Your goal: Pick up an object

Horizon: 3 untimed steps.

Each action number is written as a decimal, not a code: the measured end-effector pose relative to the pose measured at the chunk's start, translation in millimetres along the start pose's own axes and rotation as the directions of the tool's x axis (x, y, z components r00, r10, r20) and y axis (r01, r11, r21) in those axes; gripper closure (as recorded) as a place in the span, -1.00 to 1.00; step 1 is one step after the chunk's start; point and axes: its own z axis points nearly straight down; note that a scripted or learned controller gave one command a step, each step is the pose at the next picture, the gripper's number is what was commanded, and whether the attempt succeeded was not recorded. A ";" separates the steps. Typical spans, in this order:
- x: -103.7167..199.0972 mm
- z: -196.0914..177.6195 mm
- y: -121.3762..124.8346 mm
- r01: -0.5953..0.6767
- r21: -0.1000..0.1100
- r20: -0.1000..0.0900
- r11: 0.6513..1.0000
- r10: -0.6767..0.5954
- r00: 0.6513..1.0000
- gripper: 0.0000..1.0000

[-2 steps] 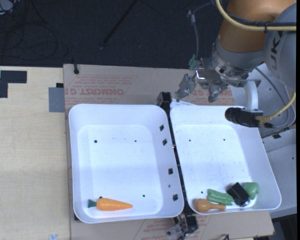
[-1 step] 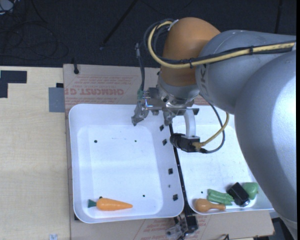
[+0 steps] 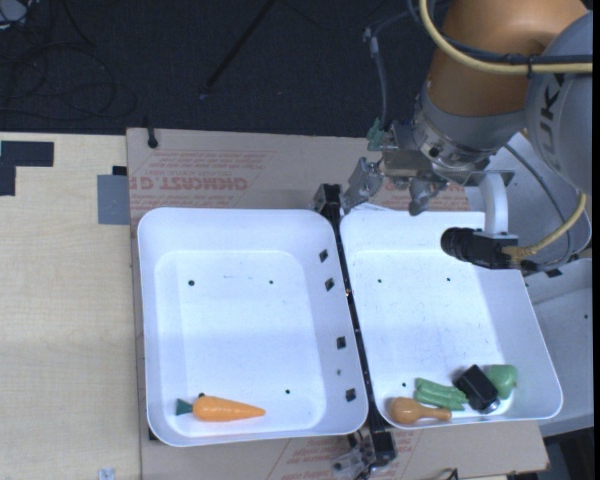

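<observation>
A black object [image 3: 477, 387] hides part of the green vegetables [image 3: 500, 377] beneath it.

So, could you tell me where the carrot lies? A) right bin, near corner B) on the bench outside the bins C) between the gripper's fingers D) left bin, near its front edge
D: the carrot lies alone at the front of the left bin.

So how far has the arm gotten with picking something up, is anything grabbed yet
Nothing looks picked up yet. The gripper is raised over the far edge of the right bin, with no object between its fingers. The carrot lies in the left bin; the green toys, a black piece and a tan item sit in the right bin's near corner. Reaching, grasping and lifting all remain.
</observation>
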 end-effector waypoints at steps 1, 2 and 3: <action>48.0 174.1 13.9 0.008 0.028 0.000 1.000 -0.008 1.000 -1.00; -30.6 87.6 -5.2 -0.001 0.009 0.001 1.000 0.001 1.000 -1.00; 46.5 169.2 49.4 0.011 0.012 -0.002 1.000 -0.011 1.000 -1.00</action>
